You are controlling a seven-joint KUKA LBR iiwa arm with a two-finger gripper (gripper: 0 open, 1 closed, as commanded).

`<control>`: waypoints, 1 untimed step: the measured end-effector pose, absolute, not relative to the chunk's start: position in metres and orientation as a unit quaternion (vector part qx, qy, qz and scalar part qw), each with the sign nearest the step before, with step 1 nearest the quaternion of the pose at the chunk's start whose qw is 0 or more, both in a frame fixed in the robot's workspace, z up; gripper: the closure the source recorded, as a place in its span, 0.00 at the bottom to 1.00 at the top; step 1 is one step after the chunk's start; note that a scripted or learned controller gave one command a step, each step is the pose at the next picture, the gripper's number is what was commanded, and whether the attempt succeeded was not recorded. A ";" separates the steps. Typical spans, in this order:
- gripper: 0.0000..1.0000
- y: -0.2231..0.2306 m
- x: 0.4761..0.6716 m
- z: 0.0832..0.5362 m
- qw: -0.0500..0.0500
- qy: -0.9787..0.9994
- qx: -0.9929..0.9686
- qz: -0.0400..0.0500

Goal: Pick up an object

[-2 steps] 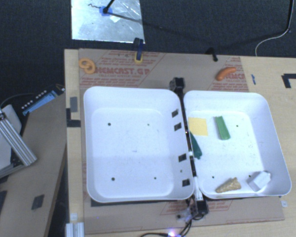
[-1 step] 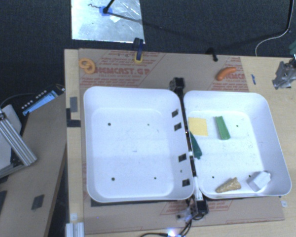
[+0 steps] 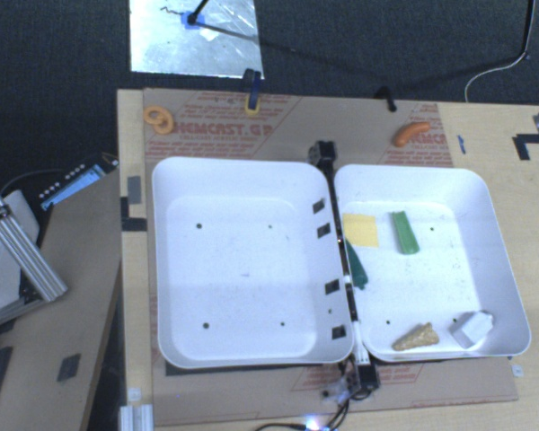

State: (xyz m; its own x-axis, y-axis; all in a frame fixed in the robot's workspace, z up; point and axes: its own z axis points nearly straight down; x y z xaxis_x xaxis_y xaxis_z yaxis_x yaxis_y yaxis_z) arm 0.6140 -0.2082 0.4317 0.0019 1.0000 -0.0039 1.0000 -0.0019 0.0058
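Observation:
The right bin holds several small objects. A yellow flat square lies near its left wall. A light green block sits just right of it. A dark green piece rests against the left wall. A tan, crumbly piece lies at the front, and a white-grey block sits in the front right corner. The left bin shows just its white floor.
An orange sausage-shaped toy and an orange ring lie on the cardboard behind the bins. A shiny metal sheet lies farther back. A metal frame stands at the left. A white cable runs at top right.

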 end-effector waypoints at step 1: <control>1.00 -0.207 0.568 0.543 0.007 0.707 0.707 0.003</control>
